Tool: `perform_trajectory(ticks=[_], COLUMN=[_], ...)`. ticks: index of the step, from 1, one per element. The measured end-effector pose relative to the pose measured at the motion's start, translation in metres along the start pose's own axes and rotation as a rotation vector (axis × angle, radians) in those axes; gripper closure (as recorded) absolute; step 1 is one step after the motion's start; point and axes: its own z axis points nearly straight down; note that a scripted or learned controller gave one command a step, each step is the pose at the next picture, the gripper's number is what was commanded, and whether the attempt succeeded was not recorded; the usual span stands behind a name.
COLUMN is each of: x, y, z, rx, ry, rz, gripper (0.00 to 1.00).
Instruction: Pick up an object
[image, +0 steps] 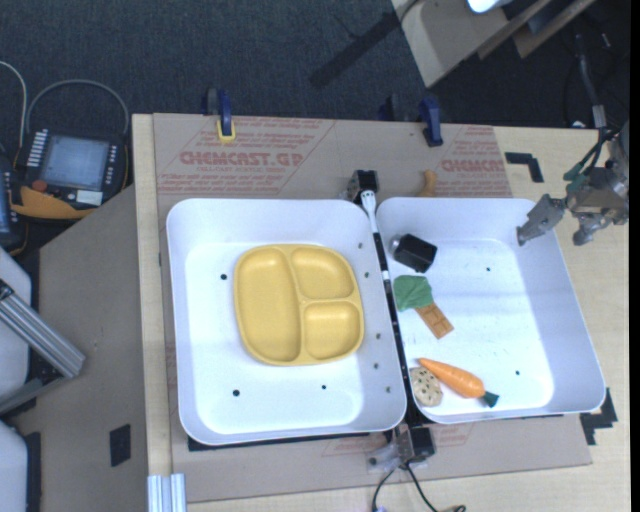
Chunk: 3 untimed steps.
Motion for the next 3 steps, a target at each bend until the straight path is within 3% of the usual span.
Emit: perform_trajectory(ticks=[1,3], x=[0.001,0.007], y=[0.002,0.001], z=[-0.007,0.119], rx=[-0.013,-0.004], ry=[-0.003,0.001], rz=[-0.004,-0.003], gripper=[0.0,0.0])
